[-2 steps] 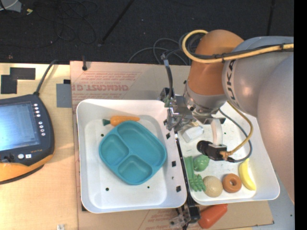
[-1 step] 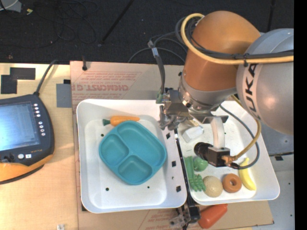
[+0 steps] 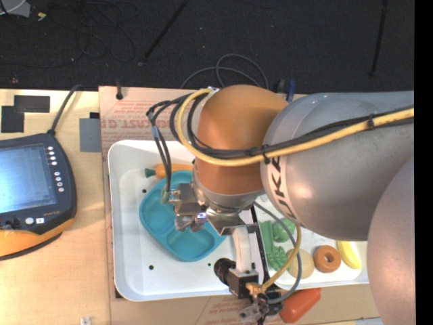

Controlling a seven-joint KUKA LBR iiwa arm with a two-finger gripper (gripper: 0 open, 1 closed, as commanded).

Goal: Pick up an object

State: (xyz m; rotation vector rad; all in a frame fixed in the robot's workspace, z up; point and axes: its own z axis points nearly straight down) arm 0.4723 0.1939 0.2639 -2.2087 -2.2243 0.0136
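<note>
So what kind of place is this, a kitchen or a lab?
Most likely a robotics lab: a grey arm over a white bin of toy food, with a teach pendant beside it.

The pale wooden surface (image 3: 81, 263) carried a white bin (image 3: 125, 249), cardboard sheet (image 3: 135, 117) and, left, a handheld control pendant (image 3: 30, 188).
</note>
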